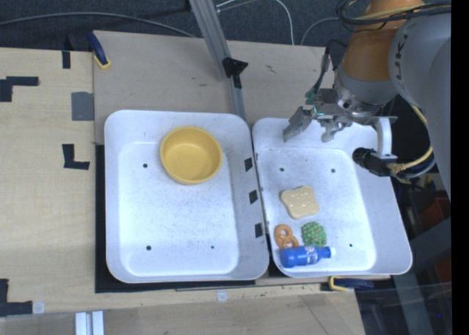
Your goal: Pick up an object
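Your hand [314,125] hangs over the far rim of the right-hand shallow white bin [381,216], fingers spread and pinching nothing, so no pick has begun. The candidates cluster near that bin's near edge: a pale toast-shaped slice [299,201], a small brown pretzel [285,236], a green bumpy lump [314,233], a blue bottle [305,256] lying flat. The yellow round bowl [191,154] sits alone in the left-hand bin [132,253].

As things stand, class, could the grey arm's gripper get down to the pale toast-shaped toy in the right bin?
Probably yes. The gripper hovers open over the right white bin, and the pale toast-shaped toy lies flat with bare floor between them. The pretzel toy sits just beyond it, apart.
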You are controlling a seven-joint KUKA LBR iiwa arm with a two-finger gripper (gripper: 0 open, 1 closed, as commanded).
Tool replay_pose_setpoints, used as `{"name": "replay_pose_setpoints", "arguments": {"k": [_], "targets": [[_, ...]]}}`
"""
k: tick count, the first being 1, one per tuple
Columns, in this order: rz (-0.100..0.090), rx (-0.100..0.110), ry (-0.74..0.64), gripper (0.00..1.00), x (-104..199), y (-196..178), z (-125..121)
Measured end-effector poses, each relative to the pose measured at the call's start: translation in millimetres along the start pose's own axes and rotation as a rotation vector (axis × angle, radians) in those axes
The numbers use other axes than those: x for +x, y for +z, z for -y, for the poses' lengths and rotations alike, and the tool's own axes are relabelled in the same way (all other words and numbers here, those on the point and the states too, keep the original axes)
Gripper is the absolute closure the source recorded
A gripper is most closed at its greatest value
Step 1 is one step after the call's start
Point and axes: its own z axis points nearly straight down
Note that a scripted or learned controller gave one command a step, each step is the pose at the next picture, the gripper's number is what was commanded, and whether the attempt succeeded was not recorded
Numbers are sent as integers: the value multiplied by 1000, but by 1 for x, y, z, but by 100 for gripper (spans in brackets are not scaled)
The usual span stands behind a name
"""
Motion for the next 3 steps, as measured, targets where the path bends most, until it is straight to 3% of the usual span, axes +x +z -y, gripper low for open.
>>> {"name": "replay_pose_setpoints", "arguments": {"k": [1, 2, 3], "targets": [[0, 0, 0, 0, 0, 0, 0], [2, 5, 1, 0, -7, 53, -5], [1, 7, 1, 0, -7, 115, 5]]}}
